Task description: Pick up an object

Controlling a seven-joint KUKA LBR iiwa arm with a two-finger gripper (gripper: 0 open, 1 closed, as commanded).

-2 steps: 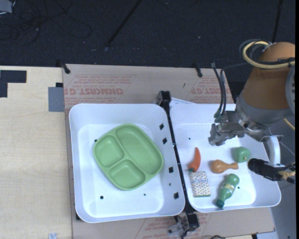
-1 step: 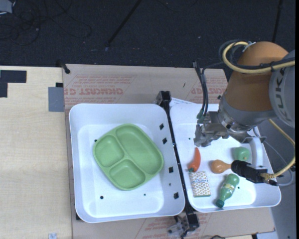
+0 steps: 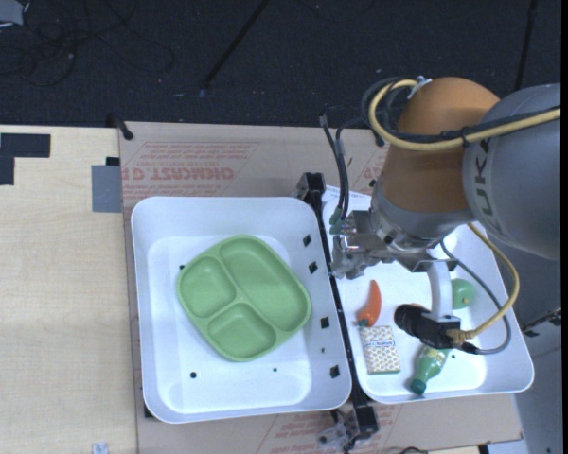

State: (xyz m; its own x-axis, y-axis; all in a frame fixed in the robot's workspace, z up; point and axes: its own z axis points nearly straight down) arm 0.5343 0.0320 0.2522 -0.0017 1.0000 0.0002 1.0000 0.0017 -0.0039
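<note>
My gripper (image 3: 357, 256) hangs over the left side of the right bin (image 3: 511, 372), under the grey arm and its orange band. Just below it lies a small orange carrot-shaped piece (image 3: 370, 302), close to the gripper but apart from it. In front of that lies a small patterned box (image 3: 381, 350). A green bottle (image 3: 424, 370) lies near the bin's front, and a pale green round thing (image 3: 463, 294) shows partly behind the arm's bracket. I see nothing held in the gripper.
The left bin (image 3: 161, 348) holds a green divided plate (image 3: 242, 296). A ridge with black clips (image 3: 328, 320) separates the two bins. Brown cardboard (image 3: 218, 164) lies under the bins, on a pale wooden bench (image 3: 47, 282).
</note>
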